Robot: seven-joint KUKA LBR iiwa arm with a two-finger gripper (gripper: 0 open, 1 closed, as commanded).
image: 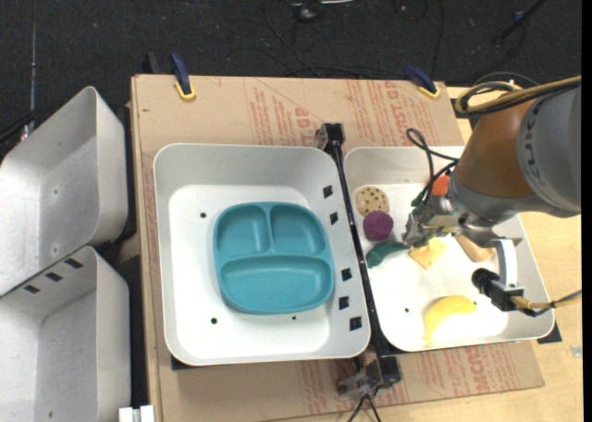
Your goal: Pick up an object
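Several small objects are lying in the right bin (532, 314): a speckled cookie (371, 197) near its far left corner, a purple ball (377, 225) just beside it, a green piece (386, 253) along the left wall, a pale yellow wedge (425, 254) mid-bin, and a banana (448, 313) near the front edge. The gripper (427, 229) is hovering low over the wedge, and whether it is spread or closed I cannot tell. Descending straight and centring on the wedge is probably looking soundest, since the green piece is crowding its left. The left bin (176, 226) is carrying a teal divided plate (274, 257); open floor is remaining between wedge and banana.
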